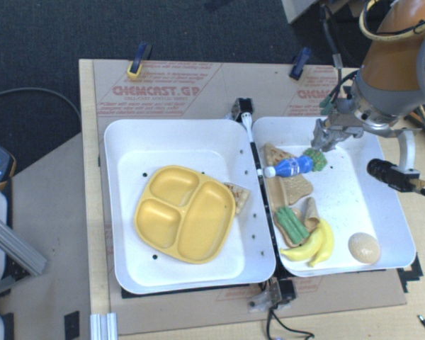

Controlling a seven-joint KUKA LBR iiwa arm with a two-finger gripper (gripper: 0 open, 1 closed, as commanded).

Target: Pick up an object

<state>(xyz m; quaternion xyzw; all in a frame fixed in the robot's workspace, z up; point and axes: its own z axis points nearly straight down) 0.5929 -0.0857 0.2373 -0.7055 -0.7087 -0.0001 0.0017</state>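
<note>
My gripper (324, 139) hangs over the far part of the right bin (382, 190), reaching in from the right. Right beneath its tip is a small green leafy piece (316, 160), touching or nearly touching it. A blue bottle (292, 167) with a white cap lies just left of the green piece, on top of a tan bread slice (296, 188). Nearer the front lie a green ridged piece (291, 225), a yellow banana (314, 246) and a round tan bun (364, 247).
The left bin (120, 190) holds a yellow divided plate (185, 214) with a tan wedge (238, 194) tucked under its right edge. A black divider rail (258, 190) runs between the bins. The arm's black fitting (389, 173) overhangs the right bin's right side.
</note>
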